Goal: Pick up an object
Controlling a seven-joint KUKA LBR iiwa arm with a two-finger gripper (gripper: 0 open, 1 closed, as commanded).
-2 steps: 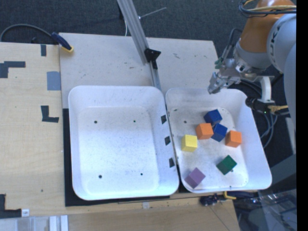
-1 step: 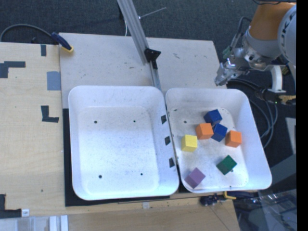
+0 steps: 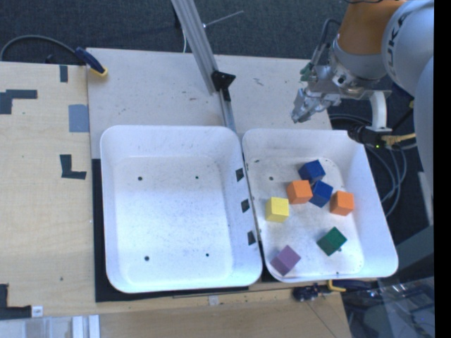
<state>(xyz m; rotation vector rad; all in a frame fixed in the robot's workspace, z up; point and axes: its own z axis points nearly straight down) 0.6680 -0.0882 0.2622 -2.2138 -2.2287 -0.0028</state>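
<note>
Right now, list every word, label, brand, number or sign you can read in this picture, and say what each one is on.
"KU": dark letters running down the grey arm link at the top right; the rest of the word is cut off at the edge of the view.
No other legible text: the blocks in the right bin, the left bin and the grey tape patches on the bench carry no writing that can be seen.

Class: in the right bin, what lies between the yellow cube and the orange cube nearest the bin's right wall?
In the camera view, another orange cube and a blue cube lie between them.
</note>
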